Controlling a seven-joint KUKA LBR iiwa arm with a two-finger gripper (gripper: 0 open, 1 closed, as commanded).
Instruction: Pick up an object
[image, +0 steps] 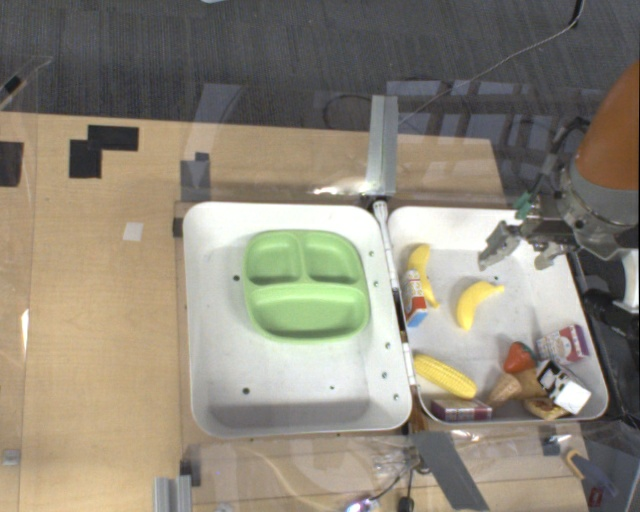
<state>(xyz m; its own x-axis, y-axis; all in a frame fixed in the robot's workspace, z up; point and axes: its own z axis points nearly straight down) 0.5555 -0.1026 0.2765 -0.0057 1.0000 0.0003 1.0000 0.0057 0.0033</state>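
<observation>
Banana (477, 302) lies in right bin (585, 330), long axis slanting, upper end toward the far right. Gripper (520, 245) hovers above it, fingers spread, holding nothing. Corn cob (445, 376) lies nearby. Left bin (205, 330) holds green divided plate (304, 284).

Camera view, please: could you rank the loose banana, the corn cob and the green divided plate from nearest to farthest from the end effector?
From the end effector:
1. Loose banana, middle of the right bin, just below-left of it.
2. Corn cob, near that bin's front edge.
3. Green divided plate, in the left bin.
</observation>
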